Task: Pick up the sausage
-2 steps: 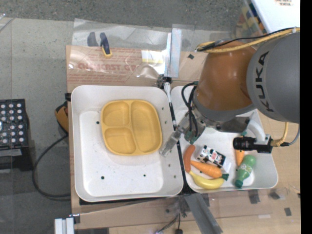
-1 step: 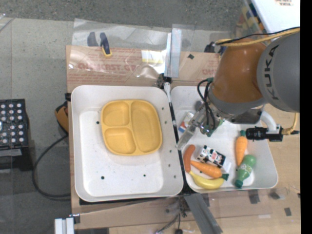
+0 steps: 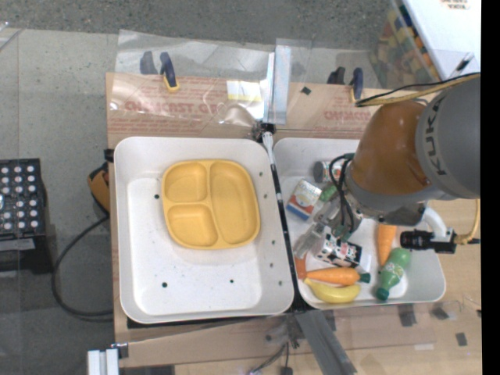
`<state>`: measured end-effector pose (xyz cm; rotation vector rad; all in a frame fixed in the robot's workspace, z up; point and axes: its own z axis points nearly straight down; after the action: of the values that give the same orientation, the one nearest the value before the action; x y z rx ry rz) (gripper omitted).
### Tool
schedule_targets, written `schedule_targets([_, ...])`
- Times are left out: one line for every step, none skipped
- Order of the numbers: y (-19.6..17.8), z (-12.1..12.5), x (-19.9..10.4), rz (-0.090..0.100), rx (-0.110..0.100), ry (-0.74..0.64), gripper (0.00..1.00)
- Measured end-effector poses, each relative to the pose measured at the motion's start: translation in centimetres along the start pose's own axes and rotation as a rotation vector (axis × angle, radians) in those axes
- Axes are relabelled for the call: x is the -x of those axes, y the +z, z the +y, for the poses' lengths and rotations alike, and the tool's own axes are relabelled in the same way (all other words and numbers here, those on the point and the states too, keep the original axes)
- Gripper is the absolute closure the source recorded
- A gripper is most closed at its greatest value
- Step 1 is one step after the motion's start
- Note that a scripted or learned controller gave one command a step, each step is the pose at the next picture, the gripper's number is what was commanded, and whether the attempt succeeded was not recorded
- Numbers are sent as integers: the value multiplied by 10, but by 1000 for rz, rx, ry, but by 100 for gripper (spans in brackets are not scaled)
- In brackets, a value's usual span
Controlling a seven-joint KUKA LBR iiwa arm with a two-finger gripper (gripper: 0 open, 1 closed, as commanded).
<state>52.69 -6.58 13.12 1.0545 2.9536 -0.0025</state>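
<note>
1. No sausage could be made out with certainty; the likeliest candidate was a reddish stub (image 3: 301, 268) against the left wall of the right bin (image 3: 434, 289), largely hidden, so its long axis could not be read.
2. That stub lay just below and slightly left of the gripper (image 3: 322, 229) in the camera view, toward the bin's near-left corner; the gripper hung low over the bin's left half, and whether it was apart or together could not be told.
3. Just right of the stub lay a carrot (image 3: 334, 275), roughly level across the view, with a banana (image 3: 336, 292) touching it on the near side.
4. A black-and-white packet (image 3: 341, 251) sat between the gripper and the carrot; probably the closest obstacle to a downward reach.
5. Further out: a small box (image 3: 301, 198) near the bin's left wall, a second carrot (image 3: 385, 241) standing lengthwise, and a green bottle (image 3: 391, 273) beside it.
6. The left bin (image 3: 141, 233) held a yellow divided plate (image 3: 210, 203), well apart from the work.
</note>
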Motion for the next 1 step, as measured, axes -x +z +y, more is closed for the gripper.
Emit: schedule_targets([-49, -32, 48, 4, -3, 250, 0])
